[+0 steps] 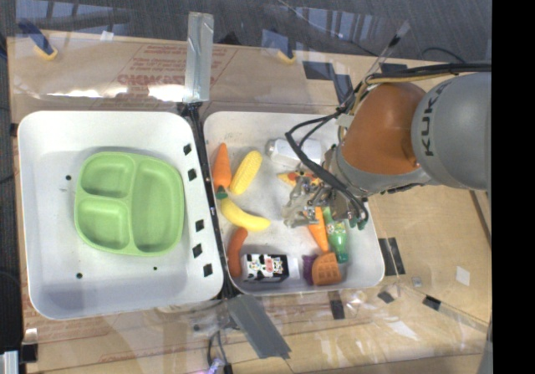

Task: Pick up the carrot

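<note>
The jaws [303, 203] hang low in the right bin [251, 125]; whether they are open or closed I cannot tell. The carrot [221, 166] lies by the bin's left wall, beside the corn [246, 172].

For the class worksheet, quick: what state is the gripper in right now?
Gripper: low in the right bin, beside a carrot; open or closed cannot be told.
</note>
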`<state>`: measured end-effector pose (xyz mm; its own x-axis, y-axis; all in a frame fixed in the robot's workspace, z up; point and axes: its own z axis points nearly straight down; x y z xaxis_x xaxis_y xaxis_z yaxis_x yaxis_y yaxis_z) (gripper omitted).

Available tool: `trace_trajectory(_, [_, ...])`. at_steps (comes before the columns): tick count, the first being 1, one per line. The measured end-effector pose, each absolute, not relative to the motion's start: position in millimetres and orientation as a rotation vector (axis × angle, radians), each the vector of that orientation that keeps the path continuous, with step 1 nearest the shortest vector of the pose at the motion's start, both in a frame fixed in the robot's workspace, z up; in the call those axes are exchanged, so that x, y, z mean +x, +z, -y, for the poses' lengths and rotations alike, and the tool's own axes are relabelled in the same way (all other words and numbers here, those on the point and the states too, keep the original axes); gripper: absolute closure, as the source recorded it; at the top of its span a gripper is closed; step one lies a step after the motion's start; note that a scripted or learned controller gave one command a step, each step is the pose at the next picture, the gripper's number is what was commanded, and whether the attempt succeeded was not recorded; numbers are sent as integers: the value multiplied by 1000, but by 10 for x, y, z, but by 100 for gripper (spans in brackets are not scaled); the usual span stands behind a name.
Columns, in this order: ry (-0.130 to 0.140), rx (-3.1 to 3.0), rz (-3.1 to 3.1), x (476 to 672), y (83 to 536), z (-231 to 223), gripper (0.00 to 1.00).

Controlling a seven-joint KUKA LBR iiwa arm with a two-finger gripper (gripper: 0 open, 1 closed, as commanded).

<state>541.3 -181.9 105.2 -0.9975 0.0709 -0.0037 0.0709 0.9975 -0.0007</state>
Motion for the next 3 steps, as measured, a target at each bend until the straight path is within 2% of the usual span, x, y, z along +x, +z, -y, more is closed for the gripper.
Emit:
trace_trajectory(1, [-4,260,-3120,5210,2042,1634,100])
trace_trajectory(2, [0,-75,-3137,4850,920,1398,100])
trace_trajectory(3, [5,-124,-3124,5034,2676,-258,100])
